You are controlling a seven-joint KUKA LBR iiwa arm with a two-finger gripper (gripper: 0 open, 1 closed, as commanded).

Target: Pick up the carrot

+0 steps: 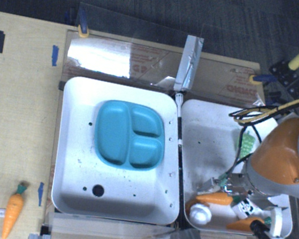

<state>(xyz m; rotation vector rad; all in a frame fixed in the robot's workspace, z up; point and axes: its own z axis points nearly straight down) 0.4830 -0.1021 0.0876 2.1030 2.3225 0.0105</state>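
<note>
- While the grey arm (pixel 290 152) with its orange band is reaching in from the right, it is hanging low over the right bin (pixel 203 137), covering much of that bin's right half.
- Its claw (pixel 230 187) is sitting just above the near part of the right bin, right at a carrot (pixel 214 198); whether it is open, closed or gripping anything cannot be told, since the wrist is hiding it.
- That carrot is lying flat in the near part of the right bin, its length running left to right, just under the claw.
- A second orange piece (pixel 243 223) is lying nearer still, partly under the arm.
- A small white round thing (pixel 200 213) is resting just beside the carrot, on its near left side.
- A green object (pixel 246 143) is peeking out at the far edge of the arm.
- A blue divided plate (pixel 131 134) is sitting in the middle of the left bin (pixel 70 148).
- Another carrot, a toy one (pixel 13 209) with a green top, is lying on the worktop (pixel 6 119) at the near left, well apart from both bins.
</note>
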